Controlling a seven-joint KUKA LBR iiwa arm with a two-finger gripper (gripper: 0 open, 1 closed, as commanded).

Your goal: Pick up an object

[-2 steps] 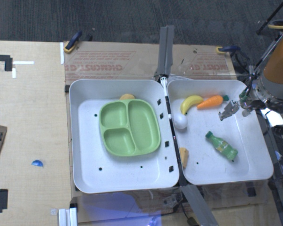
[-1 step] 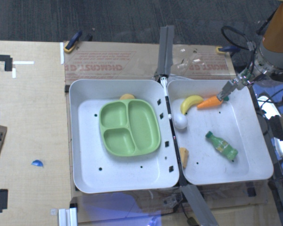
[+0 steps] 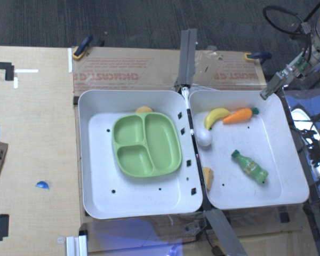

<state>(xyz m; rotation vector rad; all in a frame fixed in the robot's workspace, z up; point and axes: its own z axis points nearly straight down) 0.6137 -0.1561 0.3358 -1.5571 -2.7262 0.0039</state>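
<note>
The right bin holds a yellow banana and an orange carrot side by side near its back wall. A white ball rests against the bin's left wall, a green bottle lies near the middle, and a small tan piece sits by the left wall further forward. The gripper hangs at the end of the arm over the right bin's back right corner, above and to the right of the carrot and touching nothing in the bin.
The left bin carries a green divided plate with a small yellow item peeking out behind it. Cardboard lines the back. A grey bar stands between the bins. Cables loop at the top right.
</note>
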